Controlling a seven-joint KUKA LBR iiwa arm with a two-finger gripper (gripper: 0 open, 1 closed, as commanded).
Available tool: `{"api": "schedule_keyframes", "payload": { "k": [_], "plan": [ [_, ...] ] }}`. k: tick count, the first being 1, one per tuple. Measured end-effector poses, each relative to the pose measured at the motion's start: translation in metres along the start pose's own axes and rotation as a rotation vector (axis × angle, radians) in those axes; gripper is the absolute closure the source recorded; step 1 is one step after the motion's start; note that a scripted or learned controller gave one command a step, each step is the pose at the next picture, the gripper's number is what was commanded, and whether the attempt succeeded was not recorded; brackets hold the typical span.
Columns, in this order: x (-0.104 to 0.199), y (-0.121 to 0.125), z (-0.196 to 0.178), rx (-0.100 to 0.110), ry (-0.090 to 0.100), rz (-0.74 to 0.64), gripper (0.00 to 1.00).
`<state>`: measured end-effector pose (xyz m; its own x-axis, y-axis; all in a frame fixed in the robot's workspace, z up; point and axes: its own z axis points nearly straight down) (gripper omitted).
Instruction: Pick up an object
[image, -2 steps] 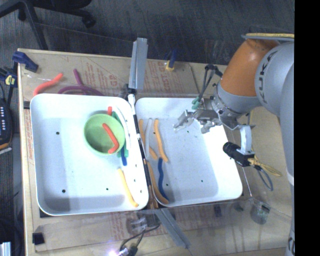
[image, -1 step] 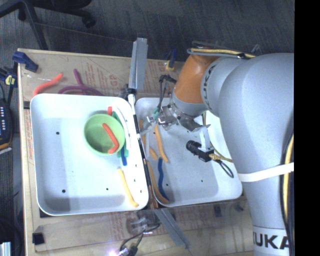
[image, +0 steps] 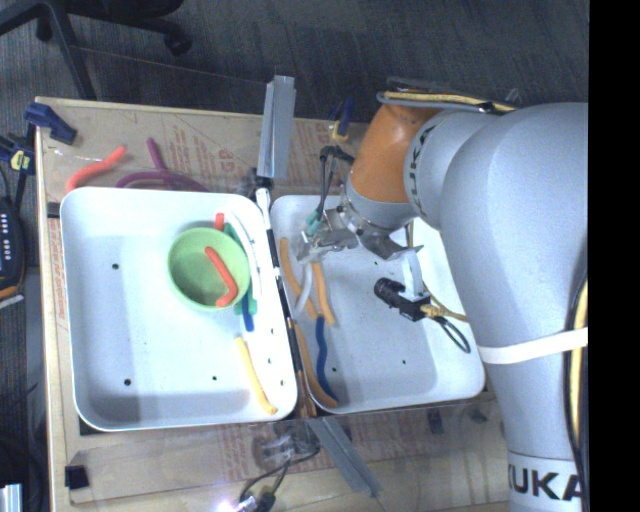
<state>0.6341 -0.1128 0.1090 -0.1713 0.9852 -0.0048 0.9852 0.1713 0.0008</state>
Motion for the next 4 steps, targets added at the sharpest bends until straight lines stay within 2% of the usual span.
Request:
{"api": "schedule_keyframes", "payload": {
  "k": [1,2,3,4],
  "plan": [
    [-0.001,0.000,-0.001,-0.001,-0.002,0.001,0.00],
    [-0.001,0.000,-0.010,0.000,-0.002,-0.001,1.00],
    [-0.001,0.000,-0.010,0.000,-0.002,-0.002,0.00],
    [-0.012,0.023,0.014,-0.001,0.005,0.030,0.00]
  ]
}}
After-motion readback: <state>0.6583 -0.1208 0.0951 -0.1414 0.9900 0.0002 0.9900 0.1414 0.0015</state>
